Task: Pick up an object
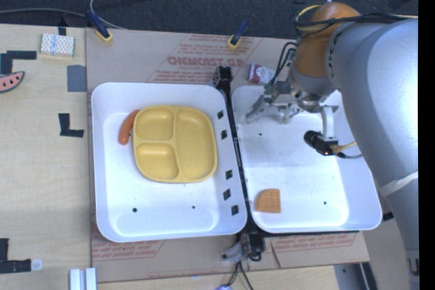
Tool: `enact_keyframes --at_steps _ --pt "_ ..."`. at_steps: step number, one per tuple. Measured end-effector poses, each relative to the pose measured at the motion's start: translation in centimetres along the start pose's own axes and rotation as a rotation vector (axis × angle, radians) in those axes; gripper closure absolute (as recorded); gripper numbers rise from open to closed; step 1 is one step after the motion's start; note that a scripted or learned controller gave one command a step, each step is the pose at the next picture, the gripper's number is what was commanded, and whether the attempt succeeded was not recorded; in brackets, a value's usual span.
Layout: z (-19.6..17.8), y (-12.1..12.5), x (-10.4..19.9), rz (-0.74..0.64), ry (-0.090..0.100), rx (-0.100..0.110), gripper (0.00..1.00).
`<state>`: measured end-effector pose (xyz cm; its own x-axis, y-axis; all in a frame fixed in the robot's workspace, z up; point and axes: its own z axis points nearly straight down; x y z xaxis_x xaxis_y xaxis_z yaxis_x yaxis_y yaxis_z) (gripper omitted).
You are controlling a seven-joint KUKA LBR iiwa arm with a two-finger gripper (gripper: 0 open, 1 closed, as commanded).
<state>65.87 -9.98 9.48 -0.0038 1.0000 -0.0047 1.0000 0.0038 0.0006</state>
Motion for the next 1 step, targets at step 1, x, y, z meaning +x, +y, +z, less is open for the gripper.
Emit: enact_keyframes --at_steps 1 --pt "0.93 -2.85 0.37 0.003 0.002 -0.001 0.0"
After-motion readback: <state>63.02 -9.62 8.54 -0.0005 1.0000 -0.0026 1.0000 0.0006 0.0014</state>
